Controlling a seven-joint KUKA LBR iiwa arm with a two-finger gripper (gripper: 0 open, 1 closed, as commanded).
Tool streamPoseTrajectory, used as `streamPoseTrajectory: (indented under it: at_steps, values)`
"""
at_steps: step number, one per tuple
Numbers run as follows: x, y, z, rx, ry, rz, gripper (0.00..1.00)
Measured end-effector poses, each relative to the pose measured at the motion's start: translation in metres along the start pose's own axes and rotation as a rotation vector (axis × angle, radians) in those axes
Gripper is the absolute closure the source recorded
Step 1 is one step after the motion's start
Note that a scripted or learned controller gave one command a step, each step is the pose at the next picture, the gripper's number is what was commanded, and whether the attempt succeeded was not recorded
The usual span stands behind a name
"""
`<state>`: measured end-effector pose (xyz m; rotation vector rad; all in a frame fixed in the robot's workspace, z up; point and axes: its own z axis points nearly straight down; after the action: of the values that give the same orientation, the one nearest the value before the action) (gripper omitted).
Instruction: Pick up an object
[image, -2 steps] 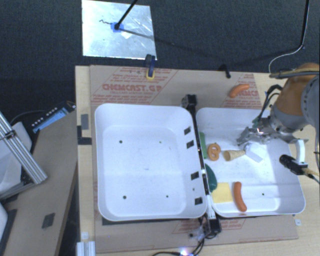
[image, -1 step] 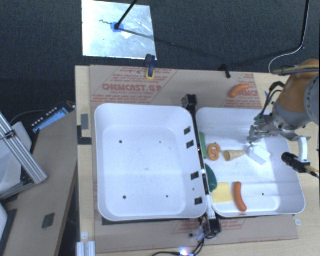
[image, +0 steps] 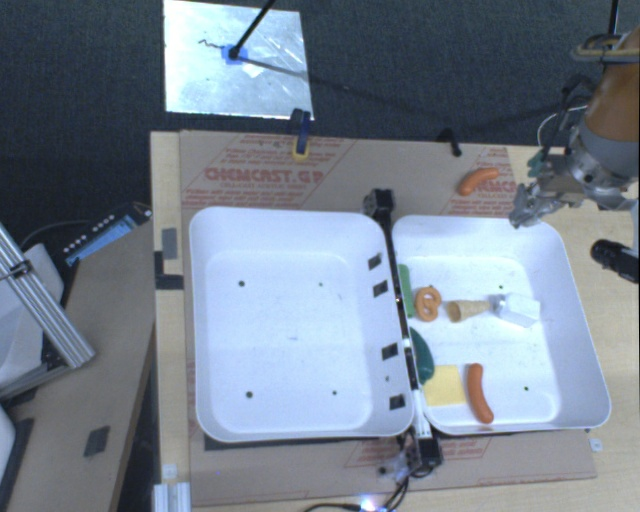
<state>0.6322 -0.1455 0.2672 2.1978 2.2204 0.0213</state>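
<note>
Near right bin's (image: 575, 300) front, sausage (image: 480, 392) lengthwise front-to-back

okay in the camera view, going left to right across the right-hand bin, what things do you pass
Green strip against the left wall → orange pretzel → tan cone → white block. The dark green piece, yellow square and sausage lie nearer the front and overlap that order, so they are left out.
</note>
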Motion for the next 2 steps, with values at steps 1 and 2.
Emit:
streamPoseTrajectory:
  at_steps: [1, 2]
  values:
    - [-0.007, 0.041, -0.091, 0.006, -0.002, 0.003, 1.00]
    - [0.002, 0.042, -0.252, 0.000, -0.003, 0.003, 1.00]
